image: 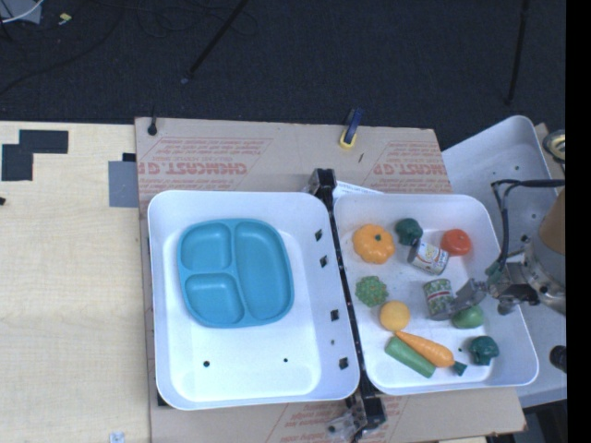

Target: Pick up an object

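Observation:
The right white bin (499,220) holds several toy foods: an orange pumpkin (373,244), a red tomato (455,242), a dark green piece (408,231), a small tin (429,257), a green-labelled can (438,297), a broccoli floret (371,291), a yellow lemon (394,316), a carrot (425,347) lying on a green cucumber (409,358), a green lime (468,318) and a dark green floret (482,347). My gripper (469,295) reaches in low over the bin's right side, just above the lime and beside the green-labelled can. Nothing visibly hangs from it.
The left white bin (166,340) carries a blue divided plate (235,272). Both bins rest on a cardboard sheet (277,160). A black divider with clips (337,293) runs between the bins. My arm's wrist and cables (526,280) hang over the right bin's right rim.

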Tool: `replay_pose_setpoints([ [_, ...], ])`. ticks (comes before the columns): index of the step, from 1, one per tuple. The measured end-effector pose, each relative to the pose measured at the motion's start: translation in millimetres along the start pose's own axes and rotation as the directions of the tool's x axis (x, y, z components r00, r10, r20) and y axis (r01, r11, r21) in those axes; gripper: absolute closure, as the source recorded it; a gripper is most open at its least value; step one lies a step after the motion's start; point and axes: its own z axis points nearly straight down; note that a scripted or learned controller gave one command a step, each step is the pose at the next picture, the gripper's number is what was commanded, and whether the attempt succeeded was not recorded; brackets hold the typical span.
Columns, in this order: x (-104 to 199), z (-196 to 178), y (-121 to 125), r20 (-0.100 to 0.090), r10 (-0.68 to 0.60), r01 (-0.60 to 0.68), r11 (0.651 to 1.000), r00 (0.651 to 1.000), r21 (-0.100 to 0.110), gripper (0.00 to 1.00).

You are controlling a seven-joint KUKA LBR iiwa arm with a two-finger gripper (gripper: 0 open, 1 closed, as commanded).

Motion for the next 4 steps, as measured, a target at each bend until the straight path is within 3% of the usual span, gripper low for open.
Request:
replay_pose_setpoints([
  [1,0,-6,3,0.004,-0.003,0.003,1.000,1.000,-0.013,0.00],
  [3,2,90,5,0.000,-0.004,0.004,1.000,1.000,-0.008,0.00],
  [4,1,78,5,0.001,0.001,-0.001,1.000,1.000,-0.010,1.00],
])
